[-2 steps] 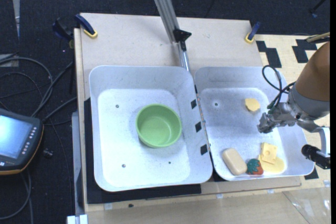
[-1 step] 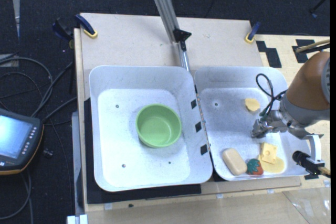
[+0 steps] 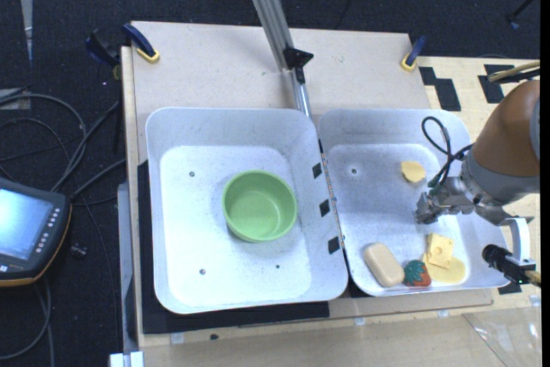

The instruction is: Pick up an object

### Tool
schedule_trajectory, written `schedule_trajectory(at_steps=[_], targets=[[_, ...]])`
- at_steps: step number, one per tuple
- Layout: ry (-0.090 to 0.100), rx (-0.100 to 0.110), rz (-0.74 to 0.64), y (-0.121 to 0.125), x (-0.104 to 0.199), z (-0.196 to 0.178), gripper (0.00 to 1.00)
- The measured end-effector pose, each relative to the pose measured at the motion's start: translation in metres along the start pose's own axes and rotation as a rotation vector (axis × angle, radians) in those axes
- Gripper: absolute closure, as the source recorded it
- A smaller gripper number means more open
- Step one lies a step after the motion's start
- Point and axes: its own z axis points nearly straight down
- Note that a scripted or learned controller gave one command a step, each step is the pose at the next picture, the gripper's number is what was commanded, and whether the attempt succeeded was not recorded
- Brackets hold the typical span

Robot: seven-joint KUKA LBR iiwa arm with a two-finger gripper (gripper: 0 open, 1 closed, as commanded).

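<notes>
Down in the right bin [image 3: 361, 129] sits my claw [image 3: 430, 211], low over the white floor, close to the bin's right side. It is small and dark from up here, and I cannot tell how it stands. Nothing shows in its grip. My grey arm [image 3: 507, 159] comes in from the right, with its orange band on top and a black cable looping over it.

Four things lie in this bin with my claw. A small yellow piece [image 3: 414, 173] lies a bit farther away than my claw and a little to the left, not touching it. A yellow cheese wedge with holes [image 3: 441, 250] lies just nearer than my claw. Under the wedge, right by the near wall, is a flat pale yellow piece [image 3: 451, 272]. A little red and green toy [image 3: 417, 272] sits just left of that, and next to it is a tan oval thing like a bread roll [image 3: 384, 263].

The left bin [image 3: 180, 137] holds a green bowl [image 3: 259, 205], standing upright near its middle.

Both bins sit side by side on the tan surface [image 3: 223, 64]. A grey metal pole [image 3: 268, 0] slants over the far side of it.
</notes>
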Motion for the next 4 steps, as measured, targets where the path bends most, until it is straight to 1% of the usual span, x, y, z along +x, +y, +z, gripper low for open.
schedule_trajectory(at_steps=[1,2,3,4], targets=[[-0.001,-0.002,0.000,-0.009,-0.002,-0.052,1.00],[-0.001,-0.004,0.000,-0.007,-0.001,-0.115,1.00],[-0.001,-0.003,0.000,-0.006,-0.002,-0.156,1.00],[0.001,0.001,-0.005,0.002,0.059,-0.152,1.00]])
